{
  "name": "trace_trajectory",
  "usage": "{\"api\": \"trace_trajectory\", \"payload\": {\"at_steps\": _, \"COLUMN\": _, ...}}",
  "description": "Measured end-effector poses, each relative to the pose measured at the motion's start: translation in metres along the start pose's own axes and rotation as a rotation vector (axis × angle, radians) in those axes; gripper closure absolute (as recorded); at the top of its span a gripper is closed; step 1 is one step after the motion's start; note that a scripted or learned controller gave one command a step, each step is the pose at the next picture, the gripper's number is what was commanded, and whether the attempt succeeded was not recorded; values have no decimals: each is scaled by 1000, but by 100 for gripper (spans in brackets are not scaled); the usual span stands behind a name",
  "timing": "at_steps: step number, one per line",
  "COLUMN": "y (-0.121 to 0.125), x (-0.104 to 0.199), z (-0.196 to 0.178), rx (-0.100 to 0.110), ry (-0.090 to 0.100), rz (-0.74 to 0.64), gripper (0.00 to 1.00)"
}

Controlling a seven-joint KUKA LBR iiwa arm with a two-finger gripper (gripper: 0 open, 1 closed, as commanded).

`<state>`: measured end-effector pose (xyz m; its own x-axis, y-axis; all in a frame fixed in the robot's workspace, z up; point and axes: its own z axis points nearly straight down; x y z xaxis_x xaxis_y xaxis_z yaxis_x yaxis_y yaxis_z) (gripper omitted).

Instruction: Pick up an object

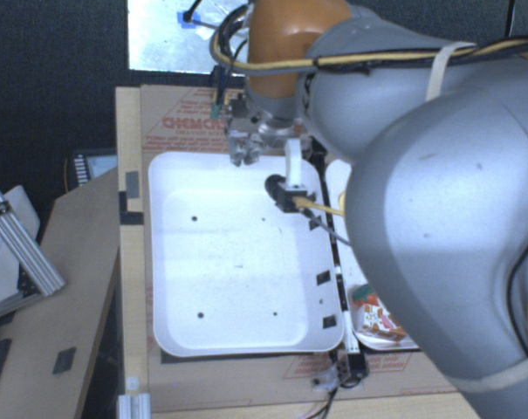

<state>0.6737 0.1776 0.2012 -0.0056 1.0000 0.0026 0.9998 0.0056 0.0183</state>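
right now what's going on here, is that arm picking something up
A grey robot arm reaches in from the right, and its gripper sits at the far edge of the left bin. From this angle I cannot tell whether it has hold of anything. A printed packet lies in the right bin, partly hidden under the arm and well away from the gripper. The pick does not look done yet.

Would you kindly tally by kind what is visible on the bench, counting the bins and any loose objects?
White bins: 2, the left bin and the right bin
Loose objects: 1, a red-and-white item in the right bin, partly hidden
Total: 3
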Motion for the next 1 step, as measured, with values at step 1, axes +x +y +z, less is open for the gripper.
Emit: {"api": "trace_trajectory", "payload": {"at_steps": 1, "y": -56, "x": 53, "z": 35, "rx": 22, "ry": 0, "rz": -4, "gripper": 100}}
